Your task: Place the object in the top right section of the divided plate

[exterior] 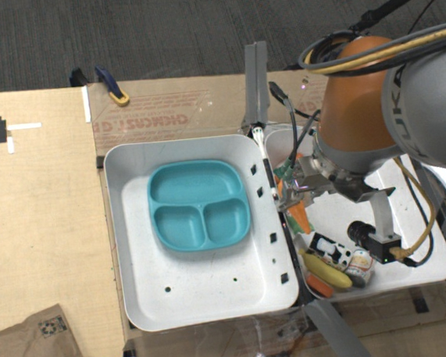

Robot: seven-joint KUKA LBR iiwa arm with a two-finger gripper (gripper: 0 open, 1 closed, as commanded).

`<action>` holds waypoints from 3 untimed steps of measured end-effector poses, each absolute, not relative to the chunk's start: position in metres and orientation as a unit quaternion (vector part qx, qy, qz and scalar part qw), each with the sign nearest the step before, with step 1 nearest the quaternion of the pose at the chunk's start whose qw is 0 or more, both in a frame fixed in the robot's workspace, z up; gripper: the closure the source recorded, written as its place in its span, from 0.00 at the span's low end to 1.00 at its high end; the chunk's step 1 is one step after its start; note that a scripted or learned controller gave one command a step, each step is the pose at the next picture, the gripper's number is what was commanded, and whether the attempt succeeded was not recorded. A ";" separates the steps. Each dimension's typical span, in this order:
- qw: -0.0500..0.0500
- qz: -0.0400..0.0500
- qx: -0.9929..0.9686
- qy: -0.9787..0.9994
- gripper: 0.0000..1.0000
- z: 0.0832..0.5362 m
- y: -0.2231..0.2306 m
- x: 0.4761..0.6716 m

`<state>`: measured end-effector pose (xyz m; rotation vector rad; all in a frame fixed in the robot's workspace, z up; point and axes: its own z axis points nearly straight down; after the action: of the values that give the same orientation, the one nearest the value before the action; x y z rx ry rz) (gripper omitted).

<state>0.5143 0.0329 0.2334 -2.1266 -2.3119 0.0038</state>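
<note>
Teal divided plate (200,205) left of gripper (293,192) still bare; nothing placed. Gripper low over the toy pile (329,262), grip state unclear.

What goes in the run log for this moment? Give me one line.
arm: over right bin | plate: left bin, nothing in its sections | banana: right bin, near edge | placement: not yet done
</note>
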 end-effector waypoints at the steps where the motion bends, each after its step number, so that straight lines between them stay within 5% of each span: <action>1: 0.000 0.002 -0.617 -0.787 1.00 0.217 0.090 0.545; 2: 0.000 0.002 -0.676 -0.737 1.00 0.221 0.143 0.533; 3: 0.000 0.002 -0.676 -0.737 0.00 0.221 0.143 0.533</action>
<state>0.5332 0.1429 0.2207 -2.1231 -2.3150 0.0072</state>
